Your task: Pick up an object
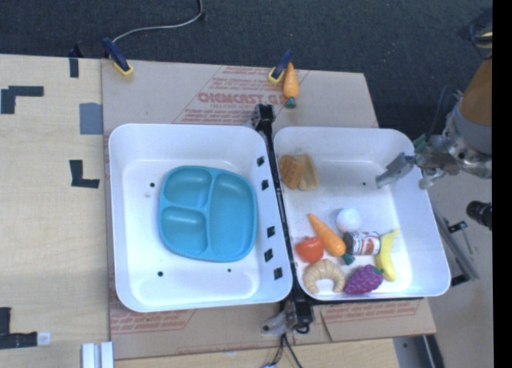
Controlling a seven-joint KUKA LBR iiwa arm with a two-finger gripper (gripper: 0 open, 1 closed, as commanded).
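The two-finger gripper hangs over the upper right part of the right white bin, reaching in from the right edge, and one grey finger slants down toward the bin floor. Nothing is seen between the fingers, and how far apart they stand cannot be told from this angle.

The objects to pick from all lie in that same bin. Nearest the gripper, though well apart from it, is a small white ball near the middle of the bin. Just below it lies a small red-and-white can on its side, with a yellow toy banana at its right. An orange toy carrot lies aslant at the ball's left, and a red toy tomato sits beside the carrot's lower end. Along the near wall are a tan toy croissant and a bunch of purple toy grapes, side by side. A tan ridged toy bread piece sits alone near the upper left corner.

The left white bin holds a light blue plastic divided plate. Both bins rest on a brown cardboard sheet, and a second small orange toy carrot lies on it above the bins.
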